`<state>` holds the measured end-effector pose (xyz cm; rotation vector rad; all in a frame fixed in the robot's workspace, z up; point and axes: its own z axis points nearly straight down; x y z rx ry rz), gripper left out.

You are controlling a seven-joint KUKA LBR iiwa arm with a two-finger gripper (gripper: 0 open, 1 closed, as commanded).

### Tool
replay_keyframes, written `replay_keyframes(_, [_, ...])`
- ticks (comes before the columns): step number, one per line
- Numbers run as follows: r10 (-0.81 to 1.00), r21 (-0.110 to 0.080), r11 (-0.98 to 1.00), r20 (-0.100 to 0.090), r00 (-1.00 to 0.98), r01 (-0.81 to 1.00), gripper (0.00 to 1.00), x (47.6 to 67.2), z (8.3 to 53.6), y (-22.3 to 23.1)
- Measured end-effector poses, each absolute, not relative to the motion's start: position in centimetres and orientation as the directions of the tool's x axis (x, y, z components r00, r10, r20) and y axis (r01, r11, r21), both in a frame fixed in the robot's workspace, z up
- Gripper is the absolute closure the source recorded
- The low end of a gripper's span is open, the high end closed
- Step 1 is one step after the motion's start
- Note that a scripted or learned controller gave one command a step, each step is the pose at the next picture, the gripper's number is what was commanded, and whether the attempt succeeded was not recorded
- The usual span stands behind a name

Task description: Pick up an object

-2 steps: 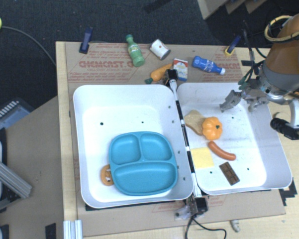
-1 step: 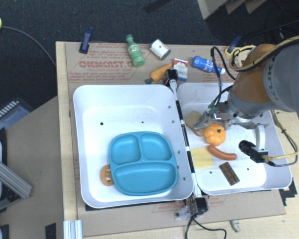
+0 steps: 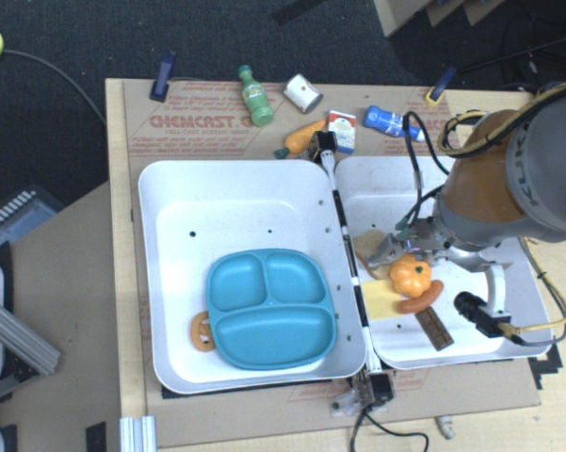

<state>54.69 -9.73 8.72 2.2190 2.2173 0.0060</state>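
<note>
In the right bin (image 3: 396, 179), an orange toy fruit (image 3: 410, 275) lies beside a red sausage (image 3: 421, 297), a yellow cheese slice (image 3: 380, 300), a brown bar (image 3: 434, 328) and a tan piece (image 3: 366, 246). My gripper (image 3: 406, 246) is low in this bin, just above and behind the orange fruit, with the grey arm and its orange band (image 3: 476, 182) rising to the right. The wrist hides the tips, and nothing shows held in it.
The left bin (image 3: 169, 215) holds a blue divided plate (image 3: 268, 307) with a small pretzel (image 3: 202, 332) at its left edge. Behind the bins lie a green bottle (image 3: 256, 97), a white can (image 3: 302, 92), a carton (image 3: 341, 130) and a blue can (image 3: 386, 121).
</note>
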Motion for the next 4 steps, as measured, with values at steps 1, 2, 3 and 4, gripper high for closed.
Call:
replay_keyframes(1, [1.000, 0.009, -0.001, 0.000, 0.001, 1.000, 1.00, 54.8, 9.7, -9.7])
replay_keyframes(2, [1.000, 0.008, -0.001, 0.000, 0.001, 1.000, 0.00, 54.8, 9.7, -9.6])
replay_keyframes(3, [1.000, -0.002, -0.001, 0.001, 0.001, 1.000, 0.00, 49.3, 8.4, -9.6])
replay_keyframes(4, [1.000, 0.000, -0.001, 0.000, 0.001, 1.000, 1.00, 49.3, 9.4, -9.6])
